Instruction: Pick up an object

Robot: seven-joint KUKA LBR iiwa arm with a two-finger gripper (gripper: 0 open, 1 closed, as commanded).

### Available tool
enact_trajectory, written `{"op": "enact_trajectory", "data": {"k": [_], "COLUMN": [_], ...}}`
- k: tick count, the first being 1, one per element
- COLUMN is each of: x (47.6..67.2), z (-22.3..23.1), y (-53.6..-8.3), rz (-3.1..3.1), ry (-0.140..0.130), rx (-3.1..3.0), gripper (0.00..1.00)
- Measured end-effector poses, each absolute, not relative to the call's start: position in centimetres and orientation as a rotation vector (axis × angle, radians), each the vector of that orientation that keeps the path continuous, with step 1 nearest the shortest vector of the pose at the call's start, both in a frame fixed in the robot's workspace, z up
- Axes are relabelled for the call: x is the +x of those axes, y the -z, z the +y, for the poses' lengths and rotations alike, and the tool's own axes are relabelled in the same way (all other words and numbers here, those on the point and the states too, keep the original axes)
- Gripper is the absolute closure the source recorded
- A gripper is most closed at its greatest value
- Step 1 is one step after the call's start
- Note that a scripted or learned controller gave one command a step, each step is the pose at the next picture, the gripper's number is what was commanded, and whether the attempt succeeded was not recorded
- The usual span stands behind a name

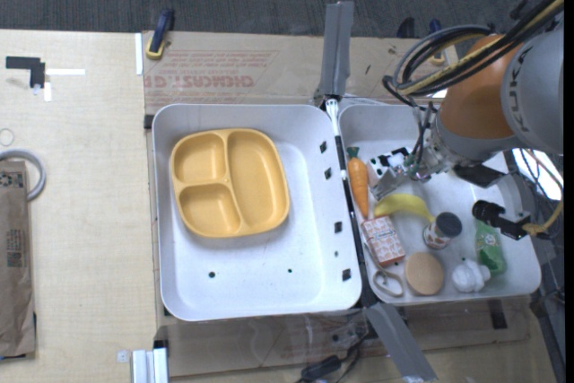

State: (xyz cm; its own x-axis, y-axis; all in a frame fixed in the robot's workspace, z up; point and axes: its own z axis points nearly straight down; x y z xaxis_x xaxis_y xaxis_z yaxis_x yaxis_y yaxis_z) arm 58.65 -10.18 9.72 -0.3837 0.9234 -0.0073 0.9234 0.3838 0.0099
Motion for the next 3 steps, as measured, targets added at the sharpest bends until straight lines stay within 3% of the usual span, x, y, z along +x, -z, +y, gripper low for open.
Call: {"op": "enact_trajectory", "data": {"k": [1,2,3], "x": [64.0,56.1,52.5], "z": [-13.3,-9.1,-12.6], "y": [-9.2,-19.1,-9.1], "rz": [2.397,2.626,2.629], "ry": [0.001,0.002,0.001], "rx": [2.026,1.725,1.720], "gripper": [0.00,0.00,0.00]}}
